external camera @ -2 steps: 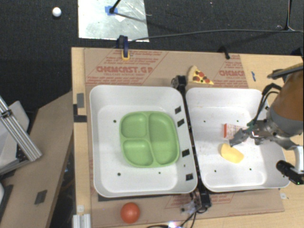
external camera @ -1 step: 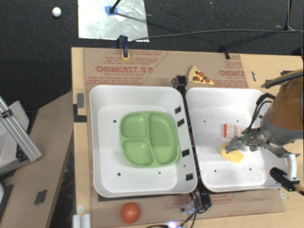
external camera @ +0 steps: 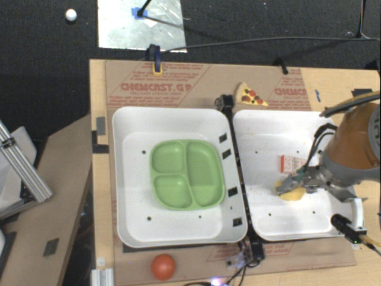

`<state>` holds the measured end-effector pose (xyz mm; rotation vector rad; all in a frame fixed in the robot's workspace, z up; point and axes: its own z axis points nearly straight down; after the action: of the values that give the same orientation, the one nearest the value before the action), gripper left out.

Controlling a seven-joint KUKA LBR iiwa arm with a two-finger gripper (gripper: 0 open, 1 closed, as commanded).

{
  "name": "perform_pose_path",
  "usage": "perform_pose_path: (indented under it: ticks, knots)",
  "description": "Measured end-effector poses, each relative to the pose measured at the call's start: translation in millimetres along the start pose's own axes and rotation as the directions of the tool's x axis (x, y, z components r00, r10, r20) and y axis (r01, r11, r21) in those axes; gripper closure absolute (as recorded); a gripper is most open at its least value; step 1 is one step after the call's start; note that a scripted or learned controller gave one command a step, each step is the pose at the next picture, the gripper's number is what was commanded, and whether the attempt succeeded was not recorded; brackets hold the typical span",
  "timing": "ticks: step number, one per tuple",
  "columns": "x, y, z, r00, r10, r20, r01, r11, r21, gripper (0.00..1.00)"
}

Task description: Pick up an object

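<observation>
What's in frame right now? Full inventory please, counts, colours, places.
bins: 2, white, side by side on the bench
divided plate: 1, green, in the left bin
small packet: 1, white and red, in the right bin
yellow object: 1, in the right bin, at the gripper's tip, partly hidden
pizza slice toy: 1, yellow with red spots, on the board behind the bins
ball: 1, orange-red, in front of the left bin
small ball: 1, white, far left on the dark floor
arm: 1, grey with orange band, over the right bin
gripper: 1, low over the yellow object
</observation>
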<state>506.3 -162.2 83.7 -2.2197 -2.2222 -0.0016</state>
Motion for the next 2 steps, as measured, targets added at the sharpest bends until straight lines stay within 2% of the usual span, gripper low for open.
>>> perform_pose_path:
  ticks: [1, 2]
  knots:
    - [-1, 5, -18, 1.0, 0.0, 0.002, 0.0, 1.0, -0.014, 1.0]
    - [-1, 3, -81, 1.0, -0.003, 0.003, 0.003, 1.0, -0.005, 1.0]
